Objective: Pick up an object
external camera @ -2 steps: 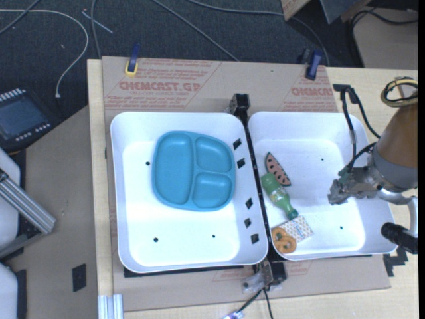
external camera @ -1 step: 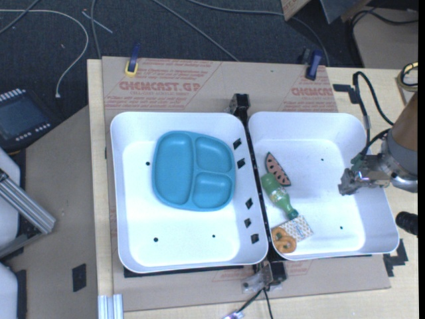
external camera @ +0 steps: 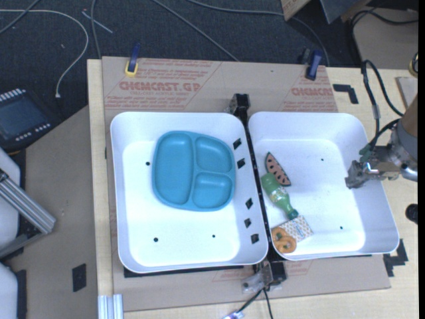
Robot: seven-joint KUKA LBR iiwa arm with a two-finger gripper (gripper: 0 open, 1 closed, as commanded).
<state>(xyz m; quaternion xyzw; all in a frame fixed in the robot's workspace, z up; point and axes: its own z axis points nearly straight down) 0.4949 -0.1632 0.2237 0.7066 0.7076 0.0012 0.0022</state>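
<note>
Noted in the glossy right-hand white bin (external camera: 345, 128): smooth green plastic bottle (external camera: 279, 195) near its left wall, metal two-finger gripper (external camera: 354, 175) at right wall, jaw spread indeterminable.

A blue divided plate (external camera: 194, 171) with three compartments lay flat in the left bin. In the right bin, near its left wall, a watermelon slice (external camera: 276, 168) lay tilted, a green bottle (external camera: 279, 194) lay on its side just below it, and a patterned packet (external camera: 297, 228) touched an orange round piece (external camera: 284, 242) near the front corner.
</note>
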